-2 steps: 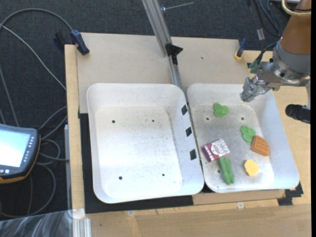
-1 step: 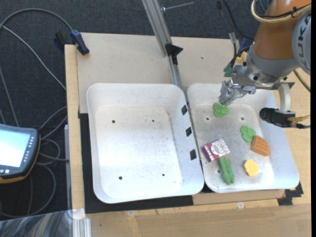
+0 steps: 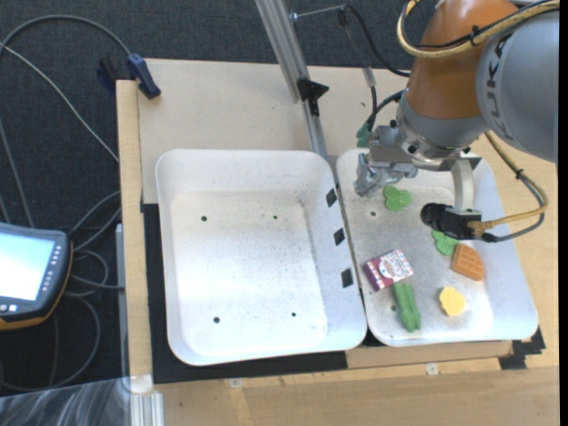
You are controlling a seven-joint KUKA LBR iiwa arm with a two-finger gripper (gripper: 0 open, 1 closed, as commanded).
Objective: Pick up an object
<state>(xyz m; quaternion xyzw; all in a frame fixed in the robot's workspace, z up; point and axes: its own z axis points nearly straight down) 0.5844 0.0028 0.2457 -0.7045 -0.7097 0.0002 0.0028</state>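
My gripper [image 3: 369, 183] hangs low over the back left part of the right bin [image 3: 506, 313], close to the bin's left wall. A small green piece [image 3: 398, 199] lies just to its right, apart from it. Further forward lie a pink and purple box [image 3: 388, 269], a long green toy [image 3: 406, 305], a yellow piece [image 3: 453, 302] and an orange waffle-like piece [image 3: 468, 261]. Another green piece [image 3: 443, 240] is partly hidden behind the robot's hardware. I see nothing held in the gripper.
The left bin [image 3: 240, 256] sits beside the right one, with black tabs along the shared edge. A slanted metal pole [image 3: 284, 51] rises behind the bins. A handheld screen [image 3: 27, 273] and cables lie off the bench at left.
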